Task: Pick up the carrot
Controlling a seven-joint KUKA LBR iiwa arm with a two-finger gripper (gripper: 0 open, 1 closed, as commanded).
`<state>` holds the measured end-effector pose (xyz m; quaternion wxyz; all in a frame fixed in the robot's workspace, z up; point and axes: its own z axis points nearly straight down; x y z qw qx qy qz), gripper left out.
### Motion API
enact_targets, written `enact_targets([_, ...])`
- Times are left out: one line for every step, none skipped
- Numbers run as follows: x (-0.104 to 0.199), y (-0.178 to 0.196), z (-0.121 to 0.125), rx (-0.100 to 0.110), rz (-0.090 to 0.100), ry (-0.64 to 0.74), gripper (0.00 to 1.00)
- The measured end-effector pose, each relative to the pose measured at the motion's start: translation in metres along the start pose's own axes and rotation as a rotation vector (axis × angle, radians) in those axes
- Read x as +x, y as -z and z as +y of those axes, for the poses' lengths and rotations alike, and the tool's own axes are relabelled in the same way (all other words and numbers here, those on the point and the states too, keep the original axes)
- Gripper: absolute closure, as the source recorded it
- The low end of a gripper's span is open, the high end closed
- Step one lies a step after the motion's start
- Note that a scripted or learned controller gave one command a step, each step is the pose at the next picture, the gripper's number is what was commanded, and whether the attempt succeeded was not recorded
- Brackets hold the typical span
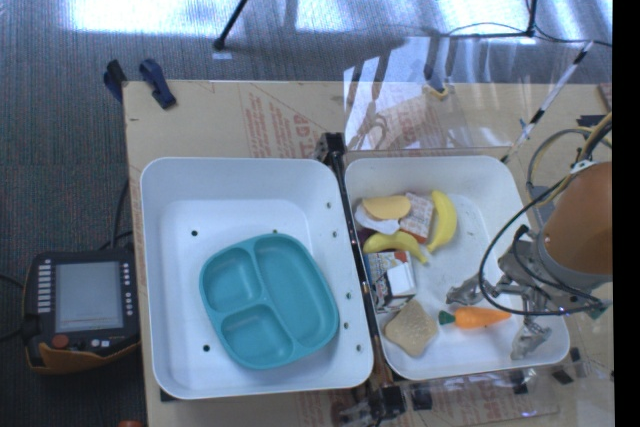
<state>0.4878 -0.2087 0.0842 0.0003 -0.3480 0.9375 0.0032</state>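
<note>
The gripper (pixel 497 317) is spread apart around the carrot (pixel 478 318); it should close slowly on the middle, then lift straight

The arm's wrist section is a rounded orange band (pixel 585 220), smooth and glossy, with grey housing beneath it. Below hangs a grey metal two-finger gripper (pixel 497 318) built from angular, silvery bracket-like parts, with thin pale metal fingers (pixel 465 294). Thin black cables (pixel 500 255) loop in wide arcs around the wrist and trail upward beside the orange band.
</note>
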Motion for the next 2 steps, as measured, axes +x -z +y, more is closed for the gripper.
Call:
enact_targets([-0.003, 0.006, 0.002, -0.008, -0.001, 0.003, 1.0])
enact_targets([-0.047, 0.052, 0.03, 0.0, 0.001, -0.17, 1.0])
